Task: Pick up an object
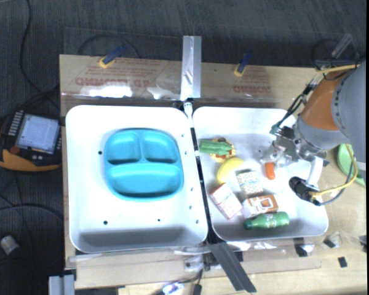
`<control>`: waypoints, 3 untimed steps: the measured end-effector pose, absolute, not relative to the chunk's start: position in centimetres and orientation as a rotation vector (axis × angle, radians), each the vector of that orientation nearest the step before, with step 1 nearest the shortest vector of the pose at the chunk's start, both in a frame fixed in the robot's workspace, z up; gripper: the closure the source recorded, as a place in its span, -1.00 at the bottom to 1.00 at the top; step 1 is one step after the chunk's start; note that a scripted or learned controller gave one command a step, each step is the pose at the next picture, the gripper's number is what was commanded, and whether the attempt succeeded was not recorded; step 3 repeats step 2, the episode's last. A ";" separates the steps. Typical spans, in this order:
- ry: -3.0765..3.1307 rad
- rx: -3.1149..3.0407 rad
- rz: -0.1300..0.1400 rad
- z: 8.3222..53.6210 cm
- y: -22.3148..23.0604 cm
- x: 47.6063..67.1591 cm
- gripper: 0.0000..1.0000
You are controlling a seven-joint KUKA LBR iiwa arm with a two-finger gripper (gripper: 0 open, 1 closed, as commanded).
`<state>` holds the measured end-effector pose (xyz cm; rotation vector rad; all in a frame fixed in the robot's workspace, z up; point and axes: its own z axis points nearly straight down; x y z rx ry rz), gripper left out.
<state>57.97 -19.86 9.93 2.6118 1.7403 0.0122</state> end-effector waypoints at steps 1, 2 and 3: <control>1.836 2.547 -0.007 22.1 -14.6 64.7 1.00; 1.836 2.544 -0.018 23.0 -14.7 64.7 1.00; 1.836 2.544 -0.018 23.0 -14.7 64.7 1.00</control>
